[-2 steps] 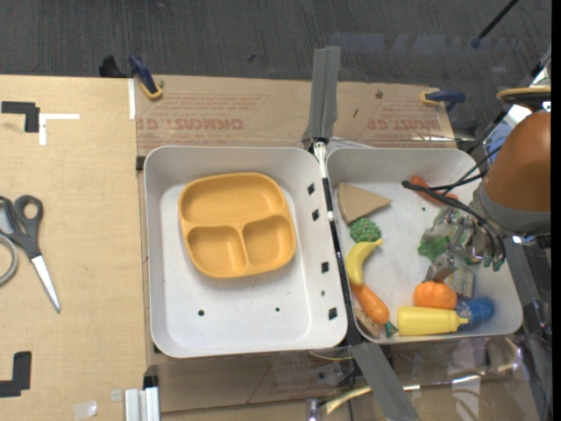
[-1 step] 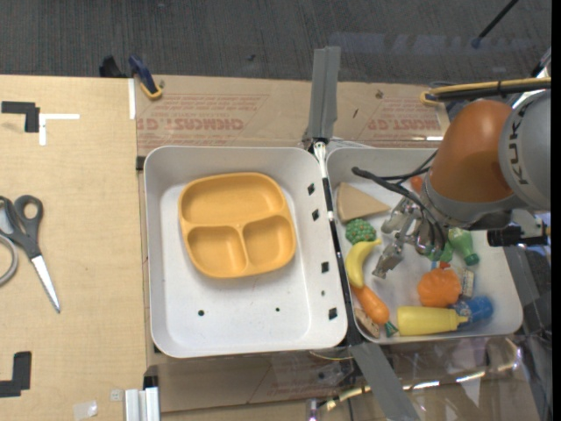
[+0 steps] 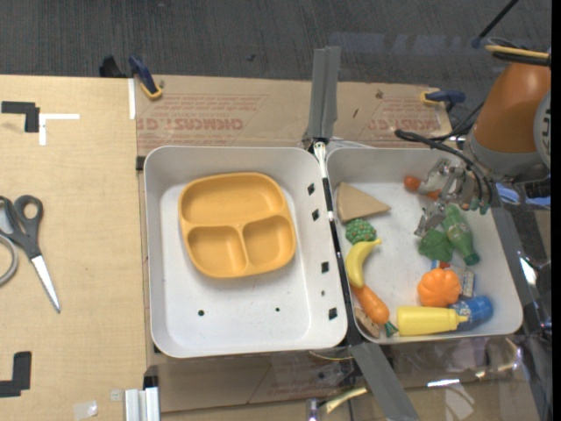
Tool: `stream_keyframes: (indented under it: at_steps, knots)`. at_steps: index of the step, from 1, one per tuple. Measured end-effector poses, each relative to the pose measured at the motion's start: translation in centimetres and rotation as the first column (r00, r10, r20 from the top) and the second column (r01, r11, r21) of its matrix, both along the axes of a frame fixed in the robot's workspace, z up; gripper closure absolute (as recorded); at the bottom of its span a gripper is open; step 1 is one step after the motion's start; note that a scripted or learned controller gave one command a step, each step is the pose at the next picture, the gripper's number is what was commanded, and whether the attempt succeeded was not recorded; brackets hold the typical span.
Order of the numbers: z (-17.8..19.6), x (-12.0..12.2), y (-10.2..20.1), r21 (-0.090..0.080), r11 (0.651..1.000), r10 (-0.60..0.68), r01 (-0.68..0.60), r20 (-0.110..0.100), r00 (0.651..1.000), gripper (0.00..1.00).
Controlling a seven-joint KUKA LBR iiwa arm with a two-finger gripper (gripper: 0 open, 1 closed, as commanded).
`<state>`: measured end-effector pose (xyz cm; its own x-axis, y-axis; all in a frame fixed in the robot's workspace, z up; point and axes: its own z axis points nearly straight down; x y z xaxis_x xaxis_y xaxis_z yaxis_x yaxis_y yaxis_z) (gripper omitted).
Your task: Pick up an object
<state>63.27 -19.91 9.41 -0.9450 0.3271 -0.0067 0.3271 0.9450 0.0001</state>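
Observation:
My gripper (image 3: 441, 202) hangs low over the upper right part of the right bin (image 3: 399, 172), with the arm's orange band (image 3: 517, 103) above it. Just below it lies a green toy (image 3: 447, 240); whether they touch is not clear. Nothing is visibly held. Also in this bin are a tan wedge (image 3: 359, 203), a small broccoli (image 3: 359, 231), a banana (image 3: 359, 261), a carrot (image 3: 372, 303), a yellow bottle (image 3: 429, 320), an orange pumpkin (image 3: 438, 288), a blue piece (image 3: 474, 308) and a small orange bit (image 3: 410, 182).
The left bin (image 3: 166, 323) holds a yellow divided plate (image 3: 237, 224). Scissors (image 3: 31, 244) lie on the wooden bench at far left. Clamps (image 3: 145, 77) sit along the cardboard behind the bins.

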Motion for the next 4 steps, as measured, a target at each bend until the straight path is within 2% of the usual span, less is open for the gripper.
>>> stream_keyframes:
  at_steps: [1,2,3,4]
  knots:
    - [1.1,0.2,0.0,-0.003,1.0,0.003,-0.003,0.006,1.0,1.0]
    - [1.1,0.2,0.1,-0.003,1.0,0.003,-0.003,0.006,1.0,0.0]
    - [2.2,0.4,0.0,-0.006,1.0,0.004,-0.004,0.012,1.0,1.0]
    - [2.2,0.4,0.0,-0.006,1.0,0.004,-0.004,0.012,1.0,0.0]
